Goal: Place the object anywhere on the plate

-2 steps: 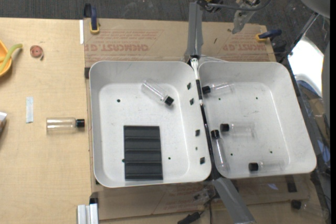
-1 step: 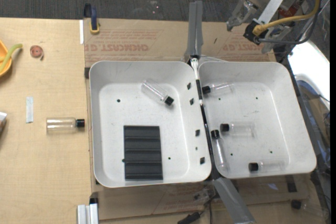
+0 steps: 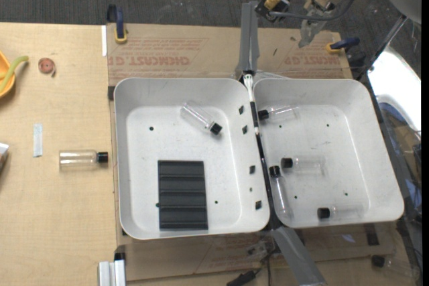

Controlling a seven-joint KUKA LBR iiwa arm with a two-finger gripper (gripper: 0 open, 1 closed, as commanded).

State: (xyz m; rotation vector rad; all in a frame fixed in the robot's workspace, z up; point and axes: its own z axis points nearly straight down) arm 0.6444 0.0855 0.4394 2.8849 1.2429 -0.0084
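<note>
A clear vial with a black cap [image 3: 83,158] lies on the bench at nine o'clock. In the left bin [image 3: 127,144], a vial [image 3: 200,118] lies at twelve o'clock above the dark ridged plate [image 3: 181,195]. The right bin [image 3: 365,144] holds four more vials. The gripper [image 3: 308,33] hangs at one o'clock beyond the bins; whether its jaws are wide or narrow I cannot tell.

The arm is seen up at the far right, raised well clear of the worktop. The pincer [image 3: 310,29] is hung pointing down, with yellow cabling looped around the wrist.
</note>
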